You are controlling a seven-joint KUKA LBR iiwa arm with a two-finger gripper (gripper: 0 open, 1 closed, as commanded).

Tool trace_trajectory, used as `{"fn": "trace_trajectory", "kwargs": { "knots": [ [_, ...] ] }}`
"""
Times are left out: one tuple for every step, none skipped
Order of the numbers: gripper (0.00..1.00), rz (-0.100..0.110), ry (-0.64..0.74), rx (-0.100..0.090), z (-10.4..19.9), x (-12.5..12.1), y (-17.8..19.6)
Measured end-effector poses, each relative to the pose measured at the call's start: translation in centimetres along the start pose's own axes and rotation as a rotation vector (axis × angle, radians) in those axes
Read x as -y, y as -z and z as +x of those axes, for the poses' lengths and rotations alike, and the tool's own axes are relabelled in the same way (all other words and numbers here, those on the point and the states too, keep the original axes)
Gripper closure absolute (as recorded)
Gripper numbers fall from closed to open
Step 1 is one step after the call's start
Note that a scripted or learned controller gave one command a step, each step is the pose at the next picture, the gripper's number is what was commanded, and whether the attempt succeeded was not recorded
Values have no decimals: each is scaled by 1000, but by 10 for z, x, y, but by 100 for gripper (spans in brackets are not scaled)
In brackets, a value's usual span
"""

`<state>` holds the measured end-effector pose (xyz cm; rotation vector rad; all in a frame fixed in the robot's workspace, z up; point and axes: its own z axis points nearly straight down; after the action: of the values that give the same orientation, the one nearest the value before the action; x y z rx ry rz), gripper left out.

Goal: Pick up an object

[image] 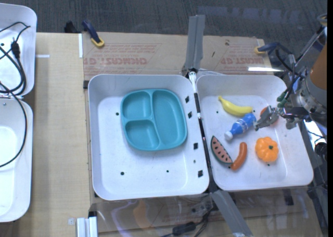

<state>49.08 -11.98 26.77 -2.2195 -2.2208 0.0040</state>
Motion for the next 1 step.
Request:
{"fn": "trace_trajectory", "kwargs": {
  "knots": [
    [0,0,-4,-1,-16,-7,-126]
  ]
}}
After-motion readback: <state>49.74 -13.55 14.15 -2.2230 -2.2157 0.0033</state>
